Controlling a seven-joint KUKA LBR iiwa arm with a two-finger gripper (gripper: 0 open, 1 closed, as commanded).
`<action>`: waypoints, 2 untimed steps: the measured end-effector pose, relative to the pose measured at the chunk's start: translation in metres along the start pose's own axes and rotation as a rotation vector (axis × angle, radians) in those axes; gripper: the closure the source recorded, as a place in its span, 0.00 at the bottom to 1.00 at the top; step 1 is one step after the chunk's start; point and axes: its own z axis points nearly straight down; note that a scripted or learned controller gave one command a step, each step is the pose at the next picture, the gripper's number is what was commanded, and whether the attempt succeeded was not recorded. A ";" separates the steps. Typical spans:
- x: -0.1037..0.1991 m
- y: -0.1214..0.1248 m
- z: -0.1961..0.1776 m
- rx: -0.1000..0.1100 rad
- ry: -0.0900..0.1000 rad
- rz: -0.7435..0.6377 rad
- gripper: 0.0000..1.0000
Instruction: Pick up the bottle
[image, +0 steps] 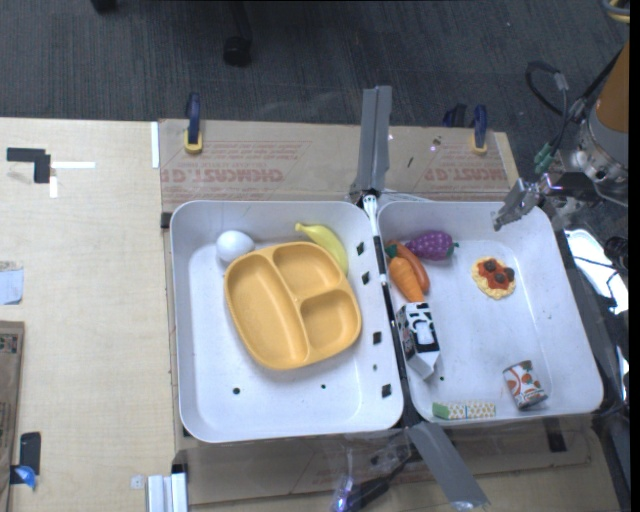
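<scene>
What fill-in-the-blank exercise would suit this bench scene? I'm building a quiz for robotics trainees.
1. The yellow plastic divided plate lies in the ____ bin.
2. The purple plastic grape bunch lies just above the ____ plastic carrot.
3. The small white egg rests in the same white bin as the yellow plastic ____.
4. The red-and-white can lies near the right bin's ____ right corner.

Missing words: left; orange; banana; lower

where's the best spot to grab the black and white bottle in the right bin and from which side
Likely its mid-body, across the narrow width, from above. The bottle lies flat, lengthwise against the right bin's left wall, so lean in from its open right side; the carrot crowds its top end.
</scene>
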 end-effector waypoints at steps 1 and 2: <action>-0.008 0.023 0.070 -0.001 -0.001 -0.277 0.00; -0.008 0.023 0.070 -0.002 -0.001 -0.277 0.00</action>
